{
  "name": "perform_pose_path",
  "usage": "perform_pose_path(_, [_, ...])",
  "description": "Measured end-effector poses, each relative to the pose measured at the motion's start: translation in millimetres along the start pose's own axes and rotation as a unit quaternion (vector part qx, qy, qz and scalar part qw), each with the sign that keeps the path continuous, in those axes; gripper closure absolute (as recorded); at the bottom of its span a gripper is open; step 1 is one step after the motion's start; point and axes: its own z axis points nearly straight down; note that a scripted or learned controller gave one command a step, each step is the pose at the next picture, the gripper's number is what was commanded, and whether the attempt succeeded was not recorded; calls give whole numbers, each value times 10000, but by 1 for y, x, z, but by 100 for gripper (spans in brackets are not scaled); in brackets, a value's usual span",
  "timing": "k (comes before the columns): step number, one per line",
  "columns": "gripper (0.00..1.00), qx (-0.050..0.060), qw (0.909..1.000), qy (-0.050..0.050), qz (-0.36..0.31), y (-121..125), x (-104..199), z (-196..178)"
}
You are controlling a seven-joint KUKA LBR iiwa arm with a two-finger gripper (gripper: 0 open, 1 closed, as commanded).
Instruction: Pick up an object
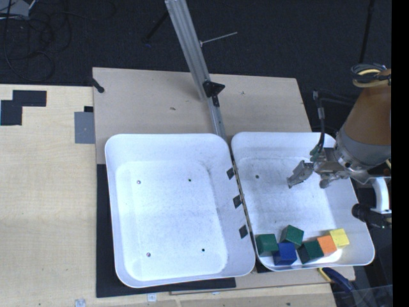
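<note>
Your gripper (pixel 311 174) hangs with fingers spread and nothing between them over the right bin (pixel 268 147), and the cluster of blocks (pixel 300 245) lies well below it, toward the bin's near edge.

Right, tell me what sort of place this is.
Most likely a robotics lab test bench for grasping trials. Two shallow white plastic bins sit side by side on a bare plywood board, small coloured cubes are piled in the right bin's corner, and the grey arm's hand hangs above that bin.
</note>
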Motion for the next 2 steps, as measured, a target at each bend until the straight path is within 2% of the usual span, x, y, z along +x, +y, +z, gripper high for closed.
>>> perform_pose_path(1, [0, 30, 10000, 7, -11, -50, 3, 45])
perform_pose_path(2, [0, -22, 10000, 11, -46, -74, 77, -8])
